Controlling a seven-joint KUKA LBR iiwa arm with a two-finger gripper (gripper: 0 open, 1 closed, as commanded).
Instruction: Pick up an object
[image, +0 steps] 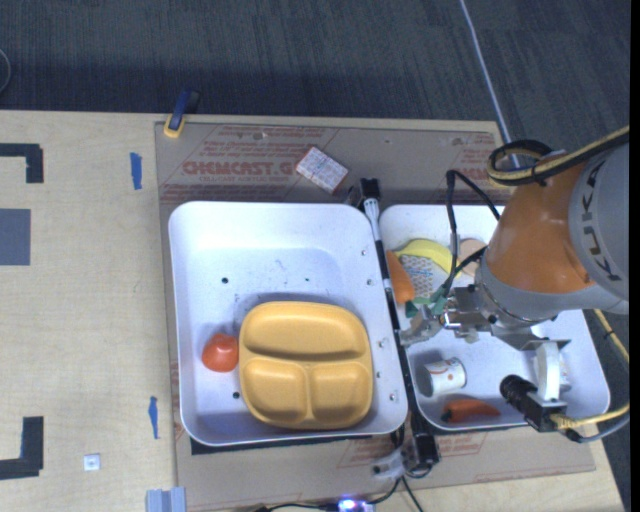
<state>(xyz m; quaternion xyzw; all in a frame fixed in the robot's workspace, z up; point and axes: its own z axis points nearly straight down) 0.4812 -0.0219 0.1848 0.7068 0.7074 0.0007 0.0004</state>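
Over the right bin (590, 385) the arm (545, 250) hangs, its tool (425, 312) down by the bin's 9 o'clock wall; can't tell its grip. Small white cup (443, 375) sits at the tool's 5 o'clock, orange carrot (470, 409) further toward 5. Left bin (200, 240) has a yellow divided tray (305, 362), with an orange ball (220, 352) at its 9 o'clock.
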